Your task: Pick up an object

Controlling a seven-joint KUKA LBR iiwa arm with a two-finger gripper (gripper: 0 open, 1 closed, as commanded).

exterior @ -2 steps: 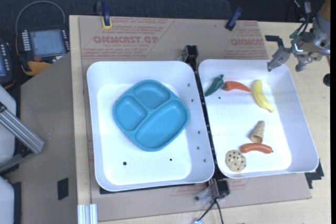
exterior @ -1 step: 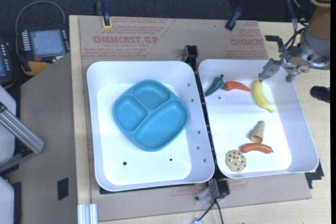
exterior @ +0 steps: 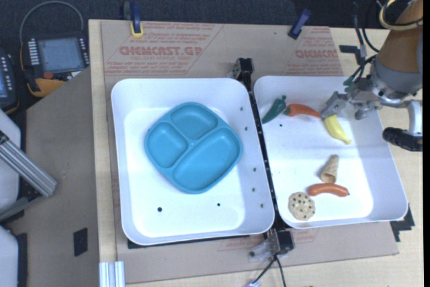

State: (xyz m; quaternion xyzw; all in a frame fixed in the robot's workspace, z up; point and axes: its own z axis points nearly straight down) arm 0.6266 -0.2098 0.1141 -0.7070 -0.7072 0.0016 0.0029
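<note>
1. Cookie (exterior: 302, 206) sits lowest in frame, at the bottom of the right bin (exterior: 383, 198), so it is the item nearest the camera.
2. Gripper (exterior: 344, 106) is in the upper part of the right bin, arm coming in from the right edge of frame. Its metal fingers look spread apart, with nothing visibly held between them; blur makes this a soft call.
3. Key relation: banana (exterior: 337, 129) lies just below the gripper and slightly left of it in frame, almost touching the fingertips. Its long axis runs diagonally, upper left to lower right. Likely the pick target, judged by closeness.
4. Carrot (exterior: 295, 110) with a green top lies left of the gripper, long axis roughly horizontal, green end toward the bin divider.
5. Cone (exterior: 329, 169) is mid-bin, well below the gripper, tilted. Sausage (exterior: 328, 190) lies just under it, horizontal.
6. Counts in right bin: one banana, one carrot, one cone, one sausage, one cookie.
7. Left bin (exterior: 134, 144): one blue divided plate (exterior: 193, 146), three compartments, centre of the bin.
8. One arm, one gripper, two bins.
</note>
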